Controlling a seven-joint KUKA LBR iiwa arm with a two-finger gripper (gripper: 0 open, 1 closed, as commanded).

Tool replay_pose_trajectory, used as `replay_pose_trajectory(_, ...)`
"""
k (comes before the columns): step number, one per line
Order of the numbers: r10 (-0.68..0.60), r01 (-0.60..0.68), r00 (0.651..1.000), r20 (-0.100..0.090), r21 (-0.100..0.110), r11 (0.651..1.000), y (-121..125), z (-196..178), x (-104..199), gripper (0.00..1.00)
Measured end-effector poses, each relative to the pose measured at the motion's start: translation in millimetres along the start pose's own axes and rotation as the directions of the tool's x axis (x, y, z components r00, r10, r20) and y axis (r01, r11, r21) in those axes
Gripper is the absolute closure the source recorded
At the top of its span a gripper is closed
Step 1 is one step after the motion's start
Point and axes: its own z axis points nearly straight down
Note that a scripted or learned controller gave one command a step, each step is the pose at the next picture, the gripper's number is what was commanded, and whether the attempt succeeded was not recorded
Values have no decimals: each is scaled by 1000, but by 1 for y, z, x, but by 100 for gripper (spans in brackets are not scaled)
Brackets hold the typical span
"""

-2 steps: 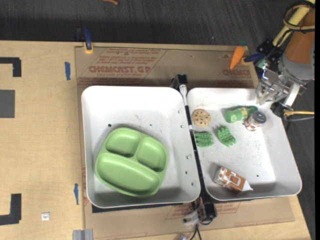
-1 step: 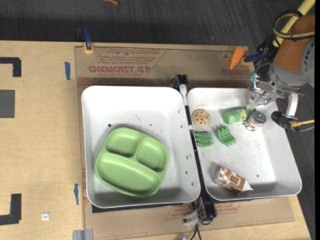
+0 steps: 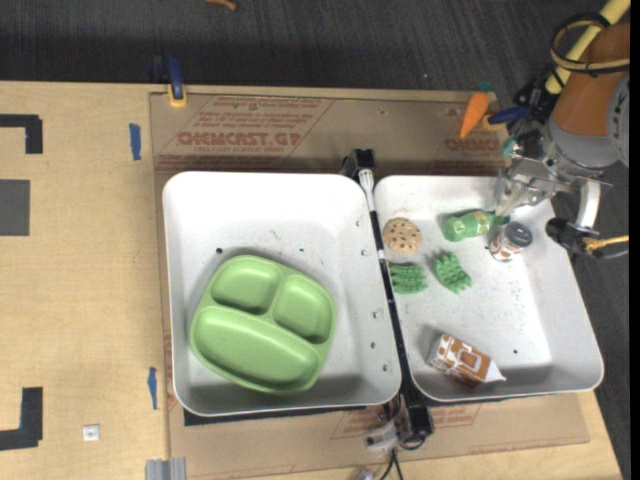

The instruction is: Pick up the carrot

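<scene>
It was a robotics lab: a plywood bench [image 3: 80, 268] marked with black tape squares [image 3: 30, 133], two white bins [image 3: 270, 198] clamped over printed cardboard [image 3: 240, 128], a grey arm [image 3: 590, 118] trailing cables, and toy food [image 3: 402, 235] for tests.

My way to the small orange carrot [image 3: 474, 114] on the brown cardboard [image 3: 300, 133] looks open, with, I think, blue clips [image 3: 507, 116] just beside it.

Two white bins sit side by side. Left bin [image 3: 190, 228], far from the gripper, holds a green divided plate [image 3: 262, 320]. Right bin [image 3: 560, 318]: cookie [image 3: 401, 234], two green leafy pcs [image 3: 407, 278] [image 3: 451, 271], green item [image 3: 466, 226] just beside the gripper, small can [image 3: 505, 243], orange-white carton [image 3: 463, 359] at near edge.
</scene>
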Motion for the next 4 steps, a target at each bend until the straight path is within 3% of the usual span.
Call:
replay_pose_trajectory(2,1,-1,1000,0,-6,1000,1,-21,1,100)
replay_pose_trajectory(3,-237,237,971,3,-5,971,-5,-90,18,100)
replay_pose_trajectory(4,-236,236,972,4,-9,972,-4,-100,18,100)
